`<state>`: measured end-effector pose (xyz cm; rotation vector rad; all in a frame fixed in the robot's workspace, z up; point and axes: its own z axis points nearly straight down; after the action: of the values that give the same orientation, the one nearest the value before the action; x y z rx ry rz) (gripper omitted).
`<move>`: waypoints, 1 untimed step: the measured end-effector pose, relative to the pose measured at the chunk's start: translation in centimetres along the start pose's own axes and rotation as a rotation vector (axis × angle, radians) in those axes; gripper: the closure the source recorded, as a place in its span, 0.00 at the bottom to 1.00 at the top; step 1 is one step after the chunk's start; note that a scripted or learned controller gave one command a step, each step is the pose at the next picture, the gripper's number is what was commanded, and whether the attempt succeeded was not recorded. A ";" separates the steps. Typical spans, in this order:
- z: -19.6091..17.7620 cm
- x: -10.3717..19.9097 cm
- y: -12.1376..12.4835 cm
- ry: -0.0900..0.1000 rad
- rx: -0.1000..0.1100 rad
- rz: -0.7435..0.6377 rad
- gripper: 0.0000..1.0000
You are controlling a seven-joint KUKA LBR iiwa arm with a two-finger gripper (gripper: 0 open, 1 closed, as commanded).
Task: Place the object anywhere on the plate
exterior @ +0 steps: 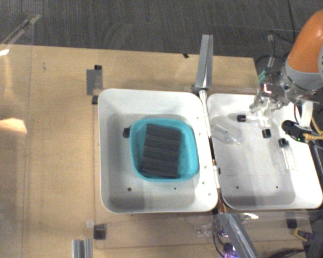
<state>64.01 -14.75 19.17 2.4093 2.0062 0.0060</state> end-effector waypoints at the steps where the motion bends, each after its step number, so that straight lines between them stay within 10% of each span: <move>1: 0.0 0.0 0.0 0.000 0.000 0.000 0.00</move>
<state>64.02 -14.75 19.19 2.4094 2.0059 0.0064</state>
